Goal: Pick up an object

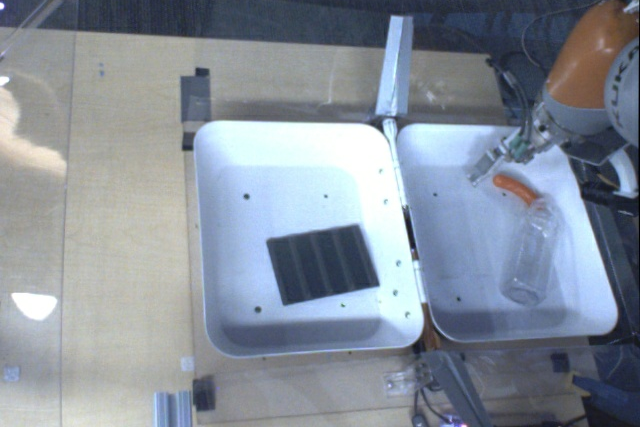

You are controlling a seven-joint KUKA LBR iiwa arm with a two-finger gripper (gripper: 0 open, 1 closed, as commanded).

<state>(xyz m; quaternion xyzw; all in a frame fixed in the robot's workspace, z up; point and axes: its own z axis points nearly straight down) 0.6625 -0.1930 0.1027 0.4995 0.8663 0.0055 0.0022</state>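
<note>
light wood bench under everything, dark carpet behind it, and the two white bins sat side by side in the middle. we saw the left bin with just a dark ribbed mat lying flat in it, a bit skewed, toward the near side. the right bin had a clear plastic bottle lying on its side, running from mid-bin down toward the near right corner, and a small orange thing just beyond the bottle's far end, close to touching it as far as we could tell.

the arm came in from the right with its orange band up high, and the gripper hung over the far part of the right bin, pointing down-left. its fingers looked slightly spread, with nothing between them that we could make out. the tips sat just beside the orange thing, on its far-left side, and we couldn't say whether they touched it. the bottle was apart from the gripper.
</note>
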